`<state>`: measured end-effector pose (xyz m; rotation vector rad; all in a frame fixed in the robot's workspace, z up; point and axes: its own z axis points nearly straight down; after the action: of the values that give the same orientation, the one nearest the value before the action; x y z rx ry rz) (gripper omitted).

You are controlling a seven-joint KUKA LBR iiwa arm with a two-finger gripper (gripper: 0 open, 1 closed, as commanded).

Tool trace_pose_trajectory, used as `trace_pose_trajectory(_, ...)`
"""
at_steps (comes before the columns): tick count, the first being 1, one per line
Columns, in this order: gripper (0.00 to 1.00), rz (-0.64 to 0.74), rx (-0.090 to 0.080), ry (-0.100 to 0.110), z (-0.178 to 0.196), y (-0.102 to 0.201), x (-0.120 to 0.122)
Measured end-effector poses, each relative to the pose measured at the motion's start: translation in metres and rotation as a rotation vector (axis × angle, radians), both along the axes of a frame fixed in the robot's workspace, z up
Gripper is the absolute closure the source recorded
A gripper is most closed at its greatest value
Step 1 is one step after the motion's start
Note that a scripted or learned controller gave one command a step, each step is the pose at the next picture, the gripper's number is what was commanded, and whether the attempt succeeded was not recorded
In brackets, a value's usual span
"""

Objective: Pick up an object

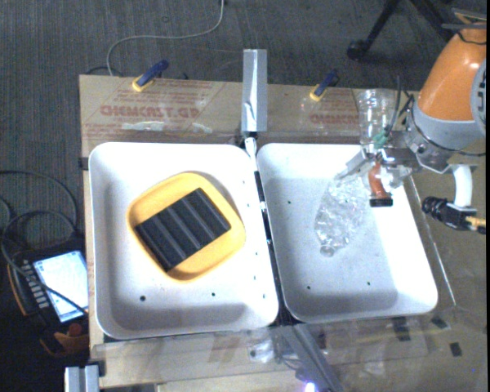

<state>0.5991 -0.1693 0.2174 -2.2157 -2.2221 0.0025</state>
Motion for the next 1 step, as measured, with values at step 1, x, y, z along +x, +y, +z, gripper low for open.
trace_pose_trajectory(1, 0.0, 0.119, 0.005, -0.009, -0.1066, -0.042, 0.0565)
